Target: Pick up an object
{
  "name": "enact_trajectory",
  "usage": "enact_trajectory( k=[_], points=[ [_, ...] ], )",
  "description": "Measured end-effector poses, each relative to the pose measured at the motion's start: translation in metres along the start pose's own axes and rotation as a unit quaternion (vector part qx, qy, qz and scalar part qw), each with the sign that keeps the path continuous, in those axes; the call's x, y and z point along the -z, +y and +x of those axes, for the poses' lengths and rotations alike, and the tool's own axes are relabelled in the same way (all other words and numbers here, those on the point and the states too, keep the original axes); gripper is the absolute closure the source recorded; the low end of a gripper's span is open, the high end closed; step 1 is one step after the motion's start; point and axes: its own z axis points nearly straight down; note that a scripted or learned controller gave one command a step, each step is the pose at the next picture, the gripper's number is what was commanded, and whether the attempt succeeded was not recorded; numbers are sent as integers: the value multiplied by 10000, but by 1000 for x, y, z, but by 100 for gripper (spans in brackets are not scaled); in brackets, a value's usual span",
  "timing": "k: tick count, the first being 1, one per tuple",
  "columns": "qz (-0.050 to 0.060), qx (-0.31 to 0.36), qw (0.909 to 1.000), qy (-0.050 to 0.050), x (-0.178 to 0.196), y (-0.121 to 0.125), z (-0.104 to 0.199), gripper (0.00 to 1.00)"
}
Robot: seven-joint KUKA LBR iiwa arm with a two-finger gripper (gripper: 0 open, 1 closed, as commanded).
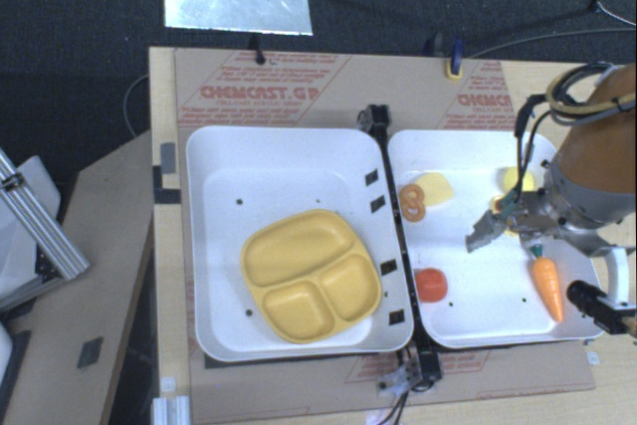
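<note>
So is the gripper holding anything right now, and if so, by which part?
Nothing shows between the gripper's fingers; it hangs over bare floor of the right bin.

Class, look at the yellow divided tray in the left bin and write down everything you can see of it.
The yellow divided tray looks like smooth moulded plastic, with rounded corners and a raised rim. Ridges split it into three compartments: one long one along the upper side and two smaller ones below. It lies flat, right side up, turned at a slant, on the floor of the left bin, towards the bin's lower right. Nothing lies in it.
</note>
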Motion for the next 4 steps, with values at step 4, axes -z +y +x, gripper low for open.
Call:
enact_trajectory(
  k=[4],
  points=[
    [-60,-5,10000,-10,-124,12,-3,0]
  ],
)
